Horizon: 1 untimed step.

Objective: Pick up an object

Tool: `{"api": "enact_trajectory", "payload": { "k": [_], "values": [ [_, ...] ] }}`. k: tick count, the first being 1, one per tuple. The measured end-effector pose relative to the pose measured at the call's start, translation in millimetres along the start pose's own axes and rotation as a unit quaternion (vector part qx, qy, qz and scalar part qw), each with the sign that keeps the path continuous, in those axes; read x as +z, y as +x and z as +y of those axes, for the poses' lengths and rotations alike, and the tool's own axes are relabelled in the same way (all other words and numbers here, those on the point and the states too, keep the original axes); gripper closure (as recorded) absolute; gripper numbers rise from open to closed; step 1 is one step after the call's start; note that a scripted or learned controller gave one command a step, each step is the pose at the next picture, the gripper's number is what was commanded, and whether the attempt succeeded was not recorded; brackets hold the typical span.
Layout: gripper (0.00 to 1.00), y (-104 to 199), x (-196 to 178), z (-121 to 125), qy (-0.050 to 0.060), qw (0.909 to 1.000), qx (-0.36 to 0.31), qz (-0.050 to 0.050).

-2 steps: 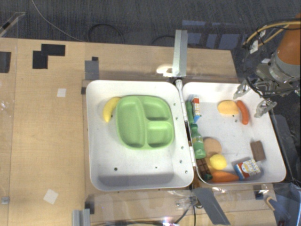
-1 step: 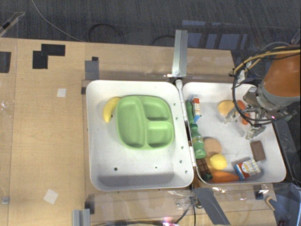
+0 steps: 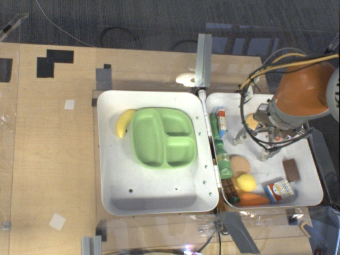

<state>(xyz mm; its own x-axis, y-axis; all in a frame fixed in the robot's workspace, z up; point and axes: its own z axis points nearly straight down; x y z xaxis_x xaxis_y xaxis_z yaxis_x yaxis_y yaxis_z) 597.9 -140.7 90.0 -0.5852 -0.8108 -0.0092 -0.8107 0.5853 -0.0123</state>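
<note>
arm (image 3: 308, 92): cut off by the right edge at 3 o'clock | gripper (image 3: 268, 137): fingers hidden under wrist and cables, state unclear | banana (image 3: 124, 122): partly tucked behind green tray (image 3: 162, 137), at its 9 o'clock | small carton (image 3: 280, 190): label too small to read | tube (image 3: 221, 121): print too small to read

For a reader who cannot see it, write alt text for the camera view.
A grey arm with an orange band reaches from the right over the right bin, which holds a lemon, a carrot, a brown block and other small items. The left bin holds a green divided tray with a banana beside it.
</note>
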Motion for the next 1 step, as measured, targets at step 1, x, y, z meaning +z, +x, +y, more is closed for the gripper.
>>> {"api": "enact_trajectory", "payload": {
  "k": [1],
  "values": [
    [0.0,57.7,-5.6,66.2,0.014,0.9998,-0.014,-0.005]
  ]
}}
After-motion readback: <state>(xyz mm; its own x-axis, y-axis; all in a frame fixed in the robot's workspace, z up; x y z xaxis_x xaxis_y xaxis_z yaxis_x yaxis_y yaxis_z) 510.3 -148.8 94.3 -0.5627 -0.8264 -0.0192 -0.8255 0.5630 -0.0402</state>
